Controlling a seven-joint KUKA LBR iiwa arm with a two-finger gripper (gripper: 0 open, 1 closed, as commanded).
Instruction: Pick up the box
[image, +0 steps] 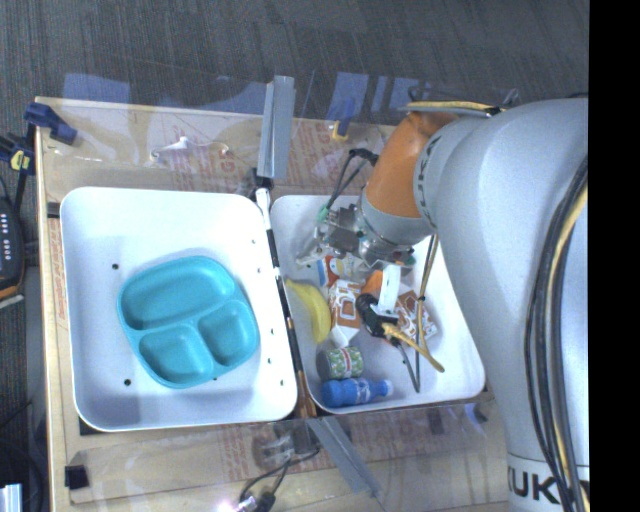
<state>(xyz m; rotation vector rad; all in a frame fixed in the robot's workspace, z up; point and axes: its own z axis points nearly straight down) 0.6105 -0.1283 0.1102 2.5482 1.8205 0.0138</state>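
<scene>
Box just below gripper

The box is a small carton printed in orange, red and white. It lies flat among clutter in the right bin, near that bin's centre. Its long axis runs roughly from 12 to 6 o'clock. A banana lies just beside it at 9 o'clock, and a green can sits close at 6 o'clock. The gripper hides the box's upper end, at 12 o'clock.
</scene>
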